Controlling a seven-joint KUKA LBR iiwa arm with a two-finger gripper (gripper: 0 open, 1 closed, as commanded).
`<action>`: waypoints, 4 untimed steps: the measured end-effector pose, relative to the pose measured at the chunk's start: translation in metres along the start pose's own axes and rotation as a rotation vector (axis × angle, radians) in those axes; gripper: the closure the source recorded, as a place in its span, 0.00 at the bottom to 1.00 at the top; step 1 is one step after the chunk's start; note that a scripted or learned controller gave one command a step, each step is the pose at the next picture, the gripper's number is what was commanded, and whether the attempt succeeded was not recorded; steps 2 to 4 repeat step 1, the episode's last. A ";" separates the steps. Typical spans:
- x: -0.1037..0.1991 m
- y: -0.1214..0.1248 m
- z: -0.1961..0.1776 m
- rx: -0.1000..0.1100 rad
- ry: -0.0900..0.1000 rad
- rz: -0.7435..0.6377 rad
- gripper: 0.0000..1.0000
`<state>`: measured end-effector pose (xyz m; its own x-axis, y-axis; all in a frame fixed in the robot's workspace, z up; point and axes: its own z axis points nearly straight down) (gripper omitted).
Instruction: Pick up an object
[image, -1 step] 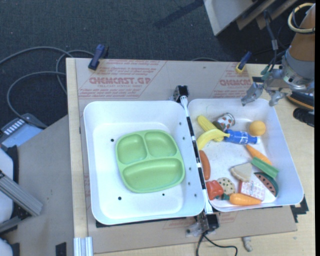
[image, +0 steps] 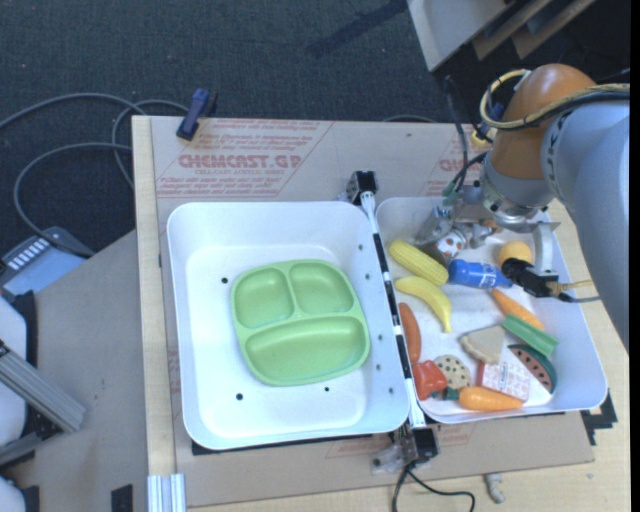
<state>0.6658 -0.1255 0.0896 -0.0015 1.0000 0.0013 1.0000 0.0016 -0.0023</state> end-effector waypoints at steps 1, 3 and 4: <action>-0.001 0.002 -0.013 -0.008 -0.003 -0.001 1.00; -0.001 0.002 -0.013 -0.008 -0.003 -0.001 1.00; -0.001 0.002 -0.013 -0.008 -0.003 -0.001 1.00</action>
